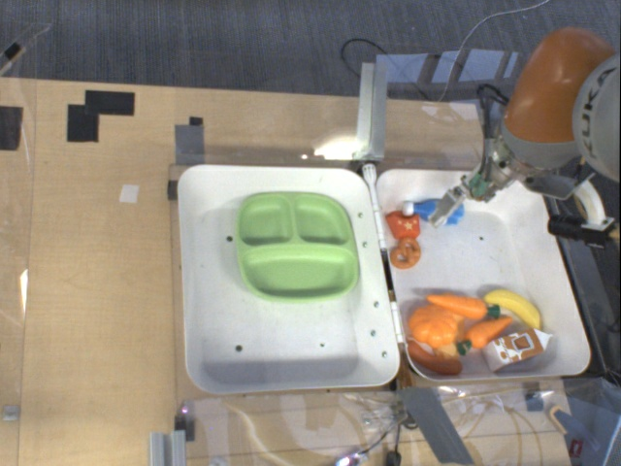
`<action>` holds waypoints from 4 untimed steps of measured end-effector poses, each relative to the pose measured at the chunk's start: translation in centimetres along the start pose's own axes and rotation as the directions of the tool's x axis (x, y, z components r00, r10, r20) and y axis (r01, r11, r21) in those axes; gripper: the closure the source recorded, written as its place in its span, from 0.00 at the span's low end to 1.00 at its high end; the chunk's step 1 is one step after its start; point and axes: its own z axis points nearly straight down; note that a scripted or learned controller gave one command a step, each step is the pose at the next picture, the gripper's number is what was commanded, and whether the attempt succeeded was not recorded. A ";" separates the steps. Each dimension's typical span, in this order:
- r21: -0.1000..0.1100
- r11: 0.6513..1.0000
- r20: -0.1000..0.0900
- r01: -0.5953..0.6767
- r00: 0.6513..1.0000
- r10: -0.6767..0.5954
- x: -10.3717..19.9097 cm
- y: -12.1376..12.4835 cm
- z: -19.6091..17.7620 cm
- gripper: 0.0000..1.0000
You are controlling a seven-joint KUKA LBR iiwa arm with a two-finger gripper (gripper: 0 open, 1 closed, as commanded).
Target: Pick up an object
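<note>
Two white bins sit side by side on the counter (pixel 97 289). Left bin (pixel 209 357) holds a green divided tray (pixel 296 245), centre-left of frame, nothing else in it. Right bin (pixel 485 246) carries the pickable stuff, mostly bunched at its lower edge: carrots (pixel 464 307), an orange lump (pixel 434 328), banana (pixel 516 305), small carton (pixel 511 349). Nearer the divider, upper left of that bin: red item (pixel 405 225) w/ a blue piece (pixel 408 208) just above, and a tomato-like slice (pixel 407 252) below.

Arm (pixel 548 85) comes in from upper right, wrist angled down-left, so the pincer (pixel 448 209) hangs low over the bin's upper part, near the red item, prob. the target. Something blue lies at its tip; can't tell if it's gripped, nor whether the pincer is open or closed.
</note>
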 end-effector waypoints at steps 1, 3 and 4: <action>0.011 0.998 -0.009 0.058 0.998 -0.057 -3.4 0.1 7.1 0.00; 0.004 0.972 0.013 -0.235 0.972 0.235 -0.1 2.5 7.3 0.00; -0.005 0.973 0.016 -0.233 0.972 0.233 -0.1 2.8 6.0 1.00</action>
